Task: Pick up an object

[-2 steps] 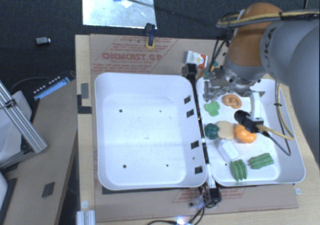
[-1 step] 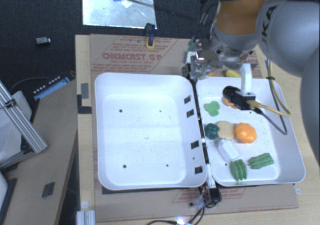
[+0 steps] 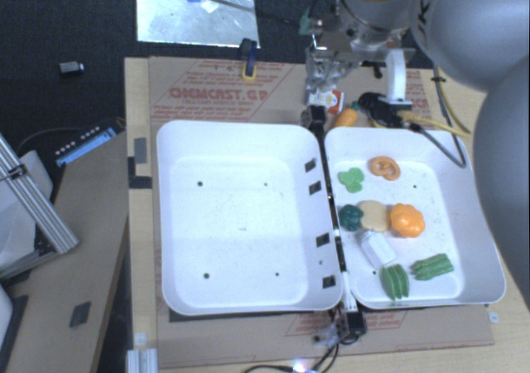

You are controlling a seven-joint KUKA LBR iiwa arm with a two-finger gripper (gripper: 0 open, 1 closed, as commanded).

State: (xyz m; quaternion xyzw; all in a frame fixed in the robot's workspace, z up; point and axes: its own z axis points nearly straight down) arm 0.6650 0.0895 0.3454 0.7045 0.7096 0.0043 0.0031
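The right bin (image 3: pixel 472 222) holds several toy items: an orange pretzel-like ring (image 3: pixel 383 167), a light green piece (image 3: pixel 351 180), a dark teal piece (image 3: pixel 350 216), a beige lump (image 3: pixel 374 214), an orange fruit (image 3: pixel 406 220), a white tube (image 3: pixel 377 248) and two green vegetables (image 3: pixel 396 281) (image 3: pixel 432 266). My gripper (image 3: pixel 317 111) hangs over the far end of the divider between the bins, away from these items. A small orange object (image 3: pixel 346 118) lies just right of the gripper at the right bin's far rim.
The left bin (image 3: pixel 178 197) lies beside the right one on a cardboard sheet (image 3: pixel 215 89). Black and yellow cables (image 3: pixel 406 118) trail behind the right bin. A yellow-and-blue clamp (image 3: pixel 248 60) stands at the cardboard's far edge. The grey arm (image 3: pixel 489 48) covers the upper right.
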